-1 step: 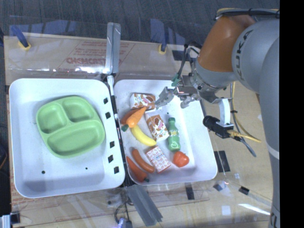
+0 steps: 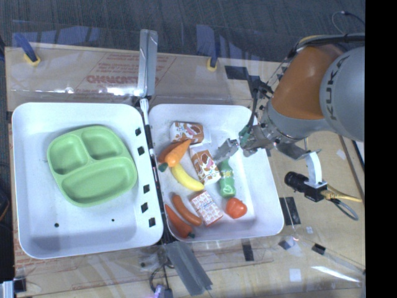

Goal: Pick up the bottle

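Note:
The bottle (image 2: 227,180) is small and green with a white-and-green top, lying in the right bin (image 2: 260,219) towards its right side. My gripper (image 2: 226,149) hangs just above the bottle's upper end, reaching in from the right on the grey arm with its orange band. Nothing can be seen held in it. The bottle rests on the bin floor between a patterned carton (image 2: 205,166) and a red tomato (image 2: 236,208).
The right bin also holds a carrot (image 2: 177,153), a banana (image 2: 186,177), two more cartons (image 2: 187,131) (image 2: 206,207) and a sausage (image 2: 185,208). A green divided plate (image 2: 93,164) lies in the left bin (image 2: 37,219).

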